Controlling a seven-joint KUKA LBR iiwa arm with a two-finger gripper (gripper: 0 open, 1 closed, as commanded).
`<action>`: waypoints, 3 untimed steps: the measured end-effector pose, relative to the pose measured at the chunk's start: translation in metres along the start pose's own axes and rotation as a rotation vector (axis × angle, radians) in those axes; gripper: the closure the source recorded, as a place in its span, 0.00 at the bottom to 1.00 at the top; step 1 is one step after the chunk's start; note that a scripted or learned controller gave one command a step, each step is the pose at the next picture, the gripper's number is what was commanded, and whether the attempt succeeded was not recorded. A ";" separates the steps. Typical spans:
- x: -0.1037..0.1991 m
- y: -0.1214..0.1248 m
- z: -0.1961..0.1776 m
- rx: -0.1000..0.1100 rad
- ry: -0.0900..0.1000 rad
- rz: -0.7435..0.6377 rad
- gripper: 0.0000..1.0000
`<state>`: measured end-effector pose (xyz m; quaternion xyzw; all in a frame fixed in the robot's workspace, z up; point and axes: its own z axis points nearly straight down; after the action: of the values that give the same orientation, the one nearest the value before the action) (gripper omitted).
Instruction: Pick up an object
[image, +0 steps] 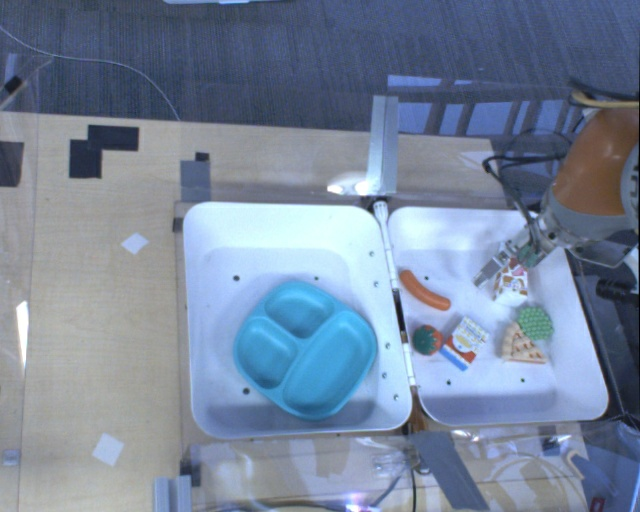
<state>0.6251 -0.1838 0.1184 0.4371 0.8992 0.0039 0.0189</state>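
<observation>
Blue divided plate (305, 348) sits low in the left bin (210, 300), out of play. Upper right, the end effector (508, 268) hovers, fingers spread, right over a small white carton (511, 287), apparently lining up a grab in the right bin (560, 400).

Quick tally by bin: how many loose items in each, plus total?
Left bin: 1, the blue divided plate
Right bin: 6, namely hot dog, red-green item, small carton, waffle, green item, white-red packet
Total: 7
</observation>
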 end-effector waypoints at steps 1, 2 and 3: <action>0.045 -0.009 0.028 0.014 0.021 -0.021 0.00; 0.086 0.009 0.027 0.017 0.021 0.174 0.00; 0.118 0.023 -0.071 0.020 0.024 0.202 0.00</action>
<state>0.5672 -0.0761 0.1865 0.5257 0.8507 0.0019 0.0034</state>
